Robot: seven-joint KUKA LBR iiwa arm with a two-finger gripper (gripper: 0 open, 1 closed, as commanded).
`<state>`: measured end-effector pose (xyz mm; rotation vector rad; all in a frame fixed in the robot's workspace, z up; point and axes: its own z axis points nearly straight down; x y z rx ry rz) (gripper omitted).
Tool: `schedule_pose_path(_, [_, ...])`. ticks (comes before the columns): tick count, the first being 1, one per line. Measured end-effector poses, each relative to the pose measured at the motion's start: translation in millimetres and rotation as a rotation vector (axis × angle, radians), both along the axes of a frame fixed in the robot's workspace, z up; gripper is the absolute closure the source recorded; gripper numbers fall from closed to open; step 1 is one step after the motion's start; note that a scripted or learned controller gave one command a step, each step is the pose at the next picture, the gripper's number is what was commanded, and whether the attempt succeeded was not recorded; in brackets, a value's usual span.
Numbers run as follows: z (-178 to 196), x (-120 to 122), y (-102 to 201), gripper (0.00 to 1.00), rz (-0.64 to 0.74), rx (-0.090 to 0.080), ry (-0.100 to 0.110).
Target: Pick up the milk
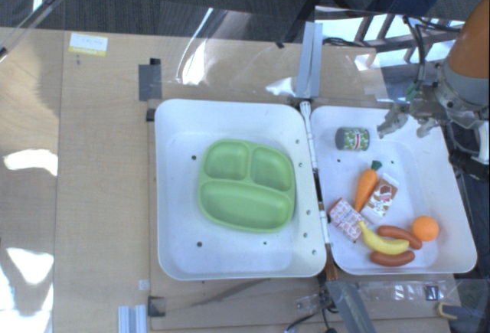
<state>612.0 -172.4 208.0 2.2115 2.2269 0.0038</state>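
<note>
The milk (380,198) is a small white carton with a red and orange label, lying in the middle of the right bin (452,194), just right of the carrot (366,186). My gripper (406,125) hangs over the bin's far edge, up and to the right of the carton and well apart from it. Its two fingers (390,125) are spread open with nothing between them. A grey can with a green label (352,139) lies to the gripper's left.
A red-and-white checked carton (346,218), a banana (385,241), two sausages (396,233) and an orange (425,229) crowd the right bin's near side. The left bin (176,247) holds a green divided plate (247,184). A grey post (309,60) stands behind the bins.
</note>
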Motion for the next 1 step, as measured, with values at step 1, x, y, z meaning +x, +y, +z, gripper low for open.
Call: schedule_pose_path(1, [-120.2,-45.4,-12.1,0.00,0.088,-0.002,-0.007])
